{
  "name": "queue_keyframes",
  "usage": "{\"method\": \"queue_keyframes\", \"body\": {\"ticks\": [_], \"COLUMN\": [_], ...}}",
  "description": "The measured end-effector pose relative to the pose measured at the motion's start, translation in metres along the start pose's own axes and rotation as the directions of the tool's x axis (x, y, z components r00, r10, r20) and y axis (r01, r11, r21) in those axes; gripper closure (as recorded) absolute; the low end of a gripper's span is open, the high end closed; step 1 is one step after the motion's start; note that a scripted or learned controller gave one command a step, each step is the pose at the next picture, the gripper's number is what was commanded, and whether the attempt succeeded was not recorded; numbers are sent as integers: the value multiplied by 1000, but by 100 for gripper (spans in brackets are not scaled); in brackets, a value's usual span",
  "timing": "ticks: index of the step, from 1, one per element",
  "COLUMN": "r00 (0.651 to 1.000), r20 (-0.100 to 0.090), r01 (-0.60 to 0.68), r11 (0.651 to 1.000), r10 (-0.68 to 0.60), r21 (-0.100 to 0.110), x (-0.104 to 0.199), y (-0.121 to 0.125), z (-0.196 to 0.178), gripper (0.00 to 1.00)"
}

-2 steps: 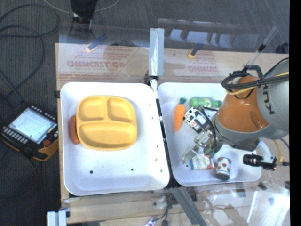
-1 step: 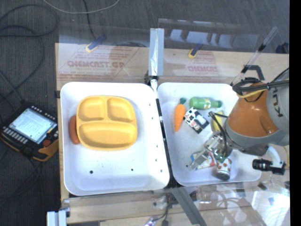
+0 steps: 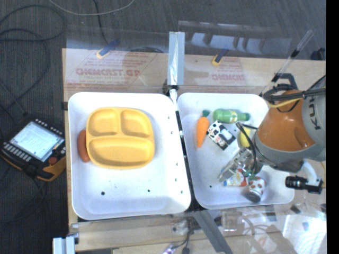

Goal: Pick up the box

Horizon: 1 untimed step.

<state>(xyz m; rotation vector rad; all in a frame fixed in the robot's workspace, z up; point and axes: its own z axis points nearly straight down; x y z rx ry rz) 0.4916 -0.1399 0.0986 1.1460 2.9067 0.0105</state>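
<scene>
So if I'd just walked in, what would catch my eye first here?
Probably the big yellow divided plate in the left bin, with a sausage-like toy peeking out at its left edge. Next, the grey arm with its orange band leaning over the right bin, its pincer low among small toys: a carrot, a green bottle and a black-and-white box.

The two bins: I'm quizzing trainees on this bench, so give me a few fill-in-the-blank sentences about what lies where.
1. The yellow divided plate lies in the ____ bin.
2. The carrot is ____ in colour with a green top.
3. The gripper is over the ____ bin.
4. The green bottle lies to the ____ of the carrot.

Missing words: left; orange; right; right
</scene>
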Motion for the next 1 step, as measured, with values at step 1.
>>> {"method": "queue_keyframes", "body": {"ticks": [1], "r00": [997], "r20": [-17], "r01": [81], "r11": [997], "r10": [-81], "r21": [12], "x": [66], "y": [63], "z": [-83], "gripper": [100]}}
